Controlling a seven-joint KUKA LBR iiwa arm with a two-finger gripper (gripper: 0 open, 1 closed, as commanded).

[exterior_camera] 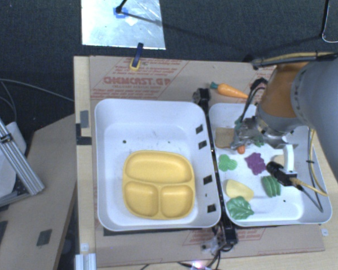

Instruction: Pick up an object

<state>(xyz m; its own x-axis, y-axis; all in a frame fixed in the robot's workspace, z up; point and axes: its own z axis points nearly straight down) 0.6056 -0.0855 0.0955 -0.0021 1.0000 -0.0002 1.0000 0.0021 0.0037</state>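
My gripper [241, 140] is low in the upper left part of the right bin [304, 210]. A small orange-red piece [241, 149] sits right at its tip, and I cannot tell whether it is gripped. A tan flat piece [224, 136] lies just to the gripper's left. Below it lie a light green toy [227, 163], a purple toy [254, 162], a dark green ridged toy [270, 185], a yellow piece [239, 189] and a green leafy piece [240, 207].
The left bin [112, 151] holds a yellow divided tray [158, 183]. A toy carrot [232, 90] lies on the cardboard behind the right bin. The grey arm [321, 100] covers the right bin's upper right. A black and white part [286, 170] with a cable hangs beside the toys.
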